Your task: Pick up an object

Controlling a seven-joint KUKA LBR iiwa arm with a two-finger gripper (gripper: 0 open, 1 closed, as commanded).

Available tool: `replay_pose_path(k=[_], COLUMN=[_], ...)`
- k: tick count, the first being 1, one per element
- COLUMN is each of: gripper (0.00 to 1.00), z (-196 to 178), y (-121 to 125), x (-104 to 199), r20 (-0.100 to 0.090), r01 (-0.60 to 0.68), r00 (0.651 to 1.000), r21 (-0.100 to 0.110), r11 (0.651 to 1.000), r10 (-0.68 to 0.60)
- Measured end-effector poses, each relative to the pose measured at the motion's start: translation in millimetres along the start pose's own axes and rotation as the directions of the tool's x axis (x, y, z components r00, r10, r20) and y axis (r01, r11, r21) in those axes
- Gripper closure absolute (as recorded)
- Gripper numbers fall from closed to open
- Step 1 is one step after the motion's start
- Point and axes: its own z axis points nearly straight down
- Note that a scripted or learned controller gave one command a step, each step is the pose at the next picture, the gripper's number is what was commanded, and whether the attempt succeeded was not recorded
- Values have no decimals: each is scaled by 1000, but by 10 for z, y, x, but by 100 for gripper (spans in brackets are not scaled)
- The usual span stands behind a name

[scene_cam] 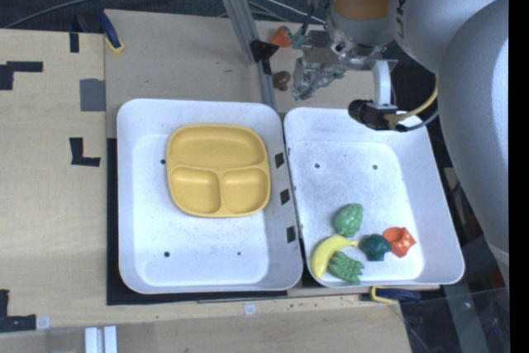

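Hanging above the far edge of the right bin, the tool is hard to see, so I cannot tell its state. A yellow banana and small green toys lie in that bin's near corner. A yellow plate sits in the left bin.
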Motion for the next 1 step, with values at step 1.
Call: replay_pose_path(k=[1], gripper=[100], z=[81], y=[-75], x=[614], r20=[-1], r01=[2], r00=[1000], r21=[0], r11=[1000], r10=[-2])
